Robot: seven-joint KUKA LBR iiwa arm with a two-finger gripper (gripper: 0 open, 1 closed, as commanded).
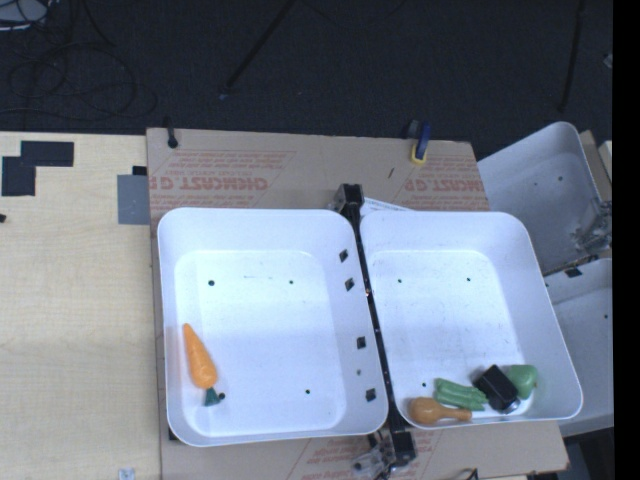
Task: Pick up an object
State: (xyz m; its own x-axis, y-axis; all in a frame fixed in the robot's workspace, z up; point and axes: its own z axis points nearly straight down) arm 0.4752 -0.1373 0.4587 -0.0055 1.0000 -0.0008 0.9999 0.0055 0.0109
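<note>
An orange toy carrot [199, 358] with a small green top lies near the front left corner of the left bin [250, 230]. At the front right corner of the right bin [450, 230] several items cluster together. Among them are an orange gourd-shaped toy [438, 412], a green pod-shaped toy [460, 395], a black block [496, 387] and a rounded green toy [522, 377]. The black block rests partly on the green ones.
The bins sit on a brown cardboard sheet [300, 173] held by a blue clamp [420, 140] at the back. A black clip [349, 196] joins the bins at the rear. A pale grey metal plate [555, 183] stands at the right, and wooden bench top [70, 318] lies to the left.
</note>
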